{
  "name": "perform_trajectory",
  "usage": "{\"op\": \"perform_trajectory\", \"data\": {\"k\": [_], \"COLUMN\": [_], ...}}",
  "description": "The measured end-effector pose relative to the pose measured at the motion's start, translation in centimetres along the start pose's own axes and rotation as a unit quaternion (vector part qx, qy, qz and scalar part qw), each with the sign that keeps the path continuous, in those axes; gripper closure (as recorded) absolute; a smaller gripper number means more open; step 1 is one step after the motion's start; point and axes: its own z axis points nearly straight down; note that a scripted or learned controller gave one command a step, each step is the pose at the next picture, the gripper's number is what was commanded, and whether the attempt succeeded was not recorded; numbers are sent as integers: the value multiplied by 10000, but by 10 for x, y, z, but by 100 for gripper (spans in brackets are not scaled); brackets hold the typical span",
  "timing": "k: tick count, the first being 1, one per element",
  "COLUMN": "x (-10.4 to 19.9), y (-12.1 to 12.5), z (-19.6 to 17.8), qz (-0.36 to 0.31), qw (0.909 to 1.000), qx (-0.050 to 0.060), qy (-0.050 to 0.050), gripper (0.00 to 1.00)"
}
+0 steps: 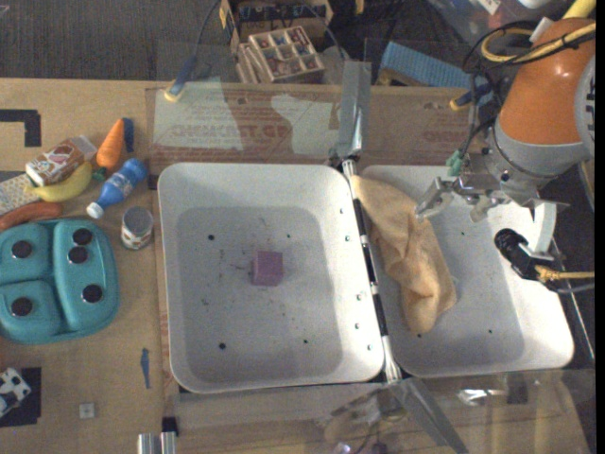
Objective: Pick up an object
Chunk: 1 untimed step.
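Observation:
A small purple cube [267, 268] lies near the middle of the left bin [189, 348]. A crumpled tan cloth [413, 253] is draped along the left side of the right bin [529, 348], running from the divider down towards the bin's middle. My gripper [460, 200] hangs over the upper part of the right bin, just right of the cloth's top end. Its fingers stand spread apart and open, with nothing between them. The grey and orange arm [539, 102] comes in from the upper right and hides the bin's far right corner.
On the bench left of the bins sit a teal tray [52, 277], a small can [137, 227], a blue bottle [117, 187], a banana [59, 185] and a carrot [112, 143]. Boxes [279, 50] and clutter stand behind the bins. A black cable fitting [515, 249] hangs over the right bin.

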Motion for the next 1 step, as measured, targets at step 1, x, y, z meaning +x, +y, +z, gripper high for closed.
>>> {"op": "perform_trajectory", "data": {"k": [1], "x": [-33], "y": [4], "z": [127], "qz": [-912], "qw": [9958], "qx": [-54], "qy": [-10], "gripper": [0]}}
